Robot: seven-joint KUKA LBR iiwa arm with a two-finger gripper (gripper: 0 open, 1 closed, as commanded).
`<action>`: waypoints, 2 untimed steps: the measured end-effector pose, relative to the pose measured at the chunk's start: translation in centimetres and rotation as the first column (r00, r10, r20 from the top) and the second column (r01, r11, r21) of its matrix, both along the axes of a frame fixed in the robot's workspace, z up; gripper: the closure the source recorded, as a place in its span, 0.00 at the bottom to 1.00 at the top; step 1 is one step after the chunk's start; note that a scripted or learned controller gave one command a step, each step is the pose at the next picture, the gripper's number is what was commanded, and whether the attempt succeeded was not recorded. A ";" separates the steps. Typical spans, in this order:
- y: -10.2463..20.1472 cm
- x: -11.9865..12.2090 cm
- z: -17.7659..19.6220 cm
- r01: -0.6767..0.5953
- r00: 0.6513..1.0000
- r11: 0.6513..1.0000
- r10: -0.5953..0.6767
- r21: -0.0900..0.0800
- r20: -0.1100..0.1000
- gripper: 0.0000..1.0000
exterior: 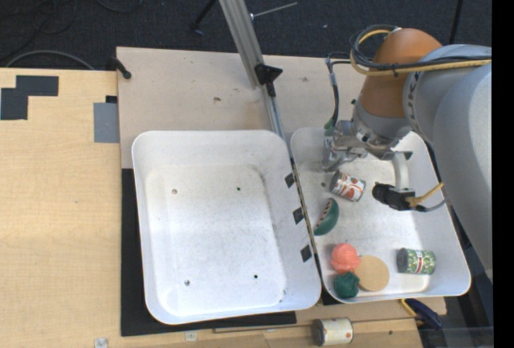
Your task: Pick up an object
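**Clerk:** Start at the near edge. What is there?

**Inspector:** A small pale cylinder (332,331) lies on its side on the bench, just outside the right bin (384,235). Inside that bin, in the near corner, a dark green lump (347,285) touches a tan disc (373,273). An orange-red ball (344,256) sits just beyond the lump. A green can (415,261) lies on its side to the right, apart from the disc.

**Clerk:** And the left bin (210,219)?

**Inspector:** White floor with a few dark specks. Nothing else recorded.

**Clerk:** Further in on the right?

**Inspector:** A watermelon-slice toy (326,215) rests against the left wall. Beyond it and slightly right, a red-and-white can (348,188) lies tilted on the bin floor.

**Clerk:** Its position relative to the gripper (344,158)?

**Inspector:** The can is just beside the gripper on its near side, lower in the view, lying on the floor and not seen clasped. Contact between the two cannot be confirmed.

**Clerk:** Is the gripper open or closed?

**Inspector:** I cannot tell; the wrist hides the detail. The arm enters from the right, its orange band above the far part of the bin.

**Clerk:** Farthest item?

**Inspector:** A slanted aluminium rail (241,25) rising from the far side of the bench, between the bins
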State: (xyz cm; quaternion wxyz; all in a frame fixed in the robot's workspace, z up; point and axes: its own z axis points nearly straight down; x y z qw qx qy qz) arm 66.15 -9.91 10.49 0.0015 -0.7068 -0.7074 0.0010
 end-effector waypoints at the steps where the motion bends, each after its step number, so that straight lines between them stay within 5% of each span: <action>1: -0.3 0.1 4.3 0.004 1.000 1.000 -0.004 -0.001 0.006 1.00; 2: -1.1 0.2 10.3 0.002 1.000 1.000 -0.002 -0.002 0.007 1.00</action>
